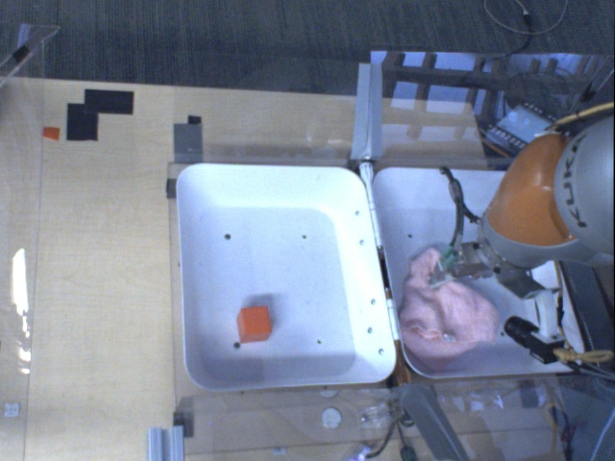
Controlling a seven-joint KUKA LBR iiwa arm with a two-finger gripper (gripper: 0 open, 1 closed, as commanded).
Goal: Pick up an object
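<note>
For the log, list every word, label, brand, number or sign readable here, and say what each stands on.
"KU": black letters on the grey arm, beside its orange band, cut off by the frame's right edge; the rest cannot be read.
The orange block, pink cloth and both white bins carry no readable text.

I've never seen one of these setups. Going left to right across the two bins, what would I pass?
Left bin → orange block → right bin → pink cloth → gripper → arm.
</note>
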